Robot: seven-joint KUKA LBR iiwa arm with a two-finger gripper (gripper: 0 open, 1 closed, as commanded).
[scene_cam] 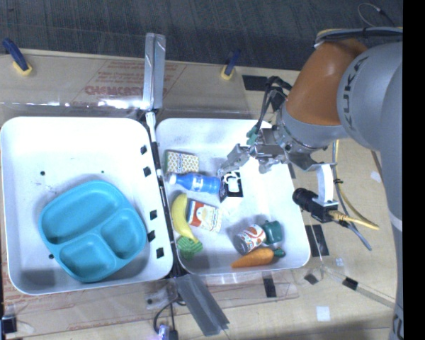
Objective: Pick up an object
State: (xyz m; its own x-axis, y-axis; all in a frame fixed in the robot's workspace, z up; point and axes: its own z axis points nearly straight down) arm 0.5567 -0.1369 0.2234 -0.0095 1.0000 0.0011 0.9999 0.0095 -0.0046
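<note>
Arm (347, 83) comes in from 3 o'clock, over the right bin (198, 129). Left bin (14, 190) holds a blue divided tray (92, 230). Gripper (231, 176) sits near the right bin's middle, touching or just above the blue bottle (196, 183); can't tell its opening. Banana (178, 216) at 8 o'clock in that bin, carton (204, 215) beside it, carrot (253, 258) at 5 o'clock, can (250, 238) just above it, patterned packet (182, 162) at 10 o'clock.

The grey arm (368, 83) comes in from the right side, with its orange band (322, 80) above the wrist. The wrist bends down and to the left. The gripper (231, 170) points left and downward, low over the right bin.
</note>
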